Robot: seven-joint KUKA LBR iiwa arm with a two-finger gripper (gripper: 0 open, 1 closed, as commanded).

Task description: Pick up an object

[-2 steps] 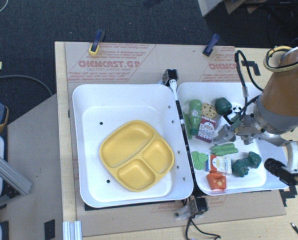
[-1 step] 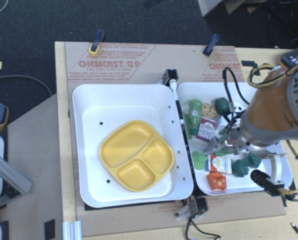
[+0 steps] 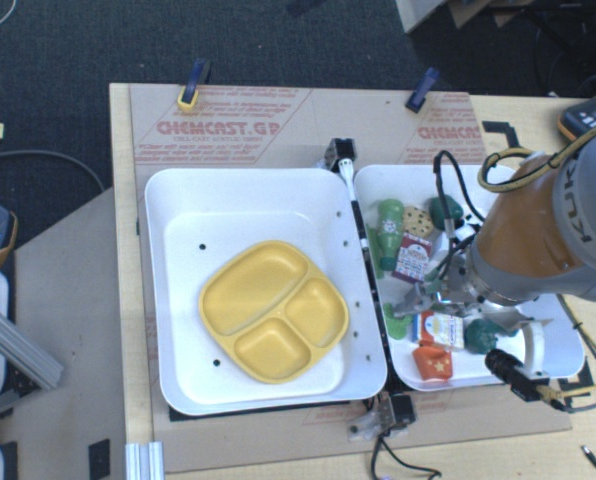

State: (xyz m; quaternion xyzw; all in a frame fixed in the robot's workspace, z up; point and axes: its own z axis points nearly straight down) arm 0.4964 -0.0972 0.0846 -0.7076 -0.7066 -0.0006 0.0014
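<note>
My gripper hangs low in the right bin, among a heap of small things. Just above it on the left lies a red and white packet. A green bottle lies along the bin's left wall, with a speckled round cookie and a dark green piece behind it. Below the gripper are a white and red carton, a red object, a green piece and a teal thing. The arm's wrist hides the bin's middle.
The left bin holds a yellow divided plate. A black divider rail runs between the bins. Clamps hold the board at the back edge.
</note>
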